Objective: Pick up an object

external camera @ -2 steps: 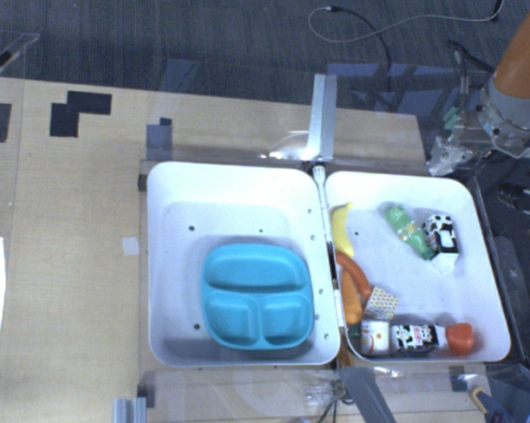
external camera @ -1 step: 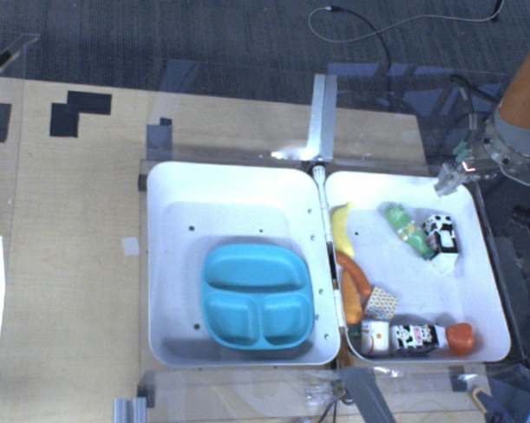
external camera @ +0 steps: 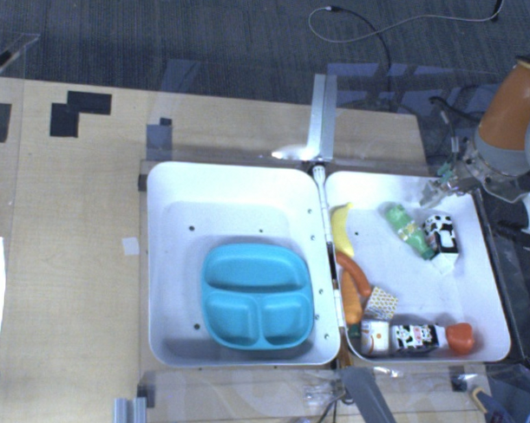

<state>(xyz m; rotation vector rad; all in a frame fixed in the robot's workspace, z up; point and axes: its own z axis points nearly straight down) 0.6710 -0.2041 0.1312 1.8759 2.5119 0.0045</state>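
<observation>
The right bin [external camera: 488, 283] holds several objects. A yellow banana [external camera: 340, 228] lies against its left wall, with an orange carrot-like piece [external camera: 354, 286] just below it. A green packet [external camera: 407, 227] and a black-and-white cow-patterned item [external camera: 442, 235] lie near the back. Along the front wall rests a cow-patterned bottle [external camera: 414, 336] with an orange cap [external camera: 461, 337], beside a small can [external camera: 373, 337]. A small patterned piece [external camera: 382, 300] sits next to the carrot. My gripper [external camera: 443, 185] hangs over the bin's back right corner, just above and right of the green packet, with nothing seen in it.
The left bin [external camera: 173, 246] holds a blue divided tray [external camera: 258, 294]. A metal post [external camera: 324, 122] stands behind the wall between the bins. The arm's orange band [external camera: 512, 102] is at the upper right. A cable [external camera: 358, 32] loops on the floor behind.
</observation>
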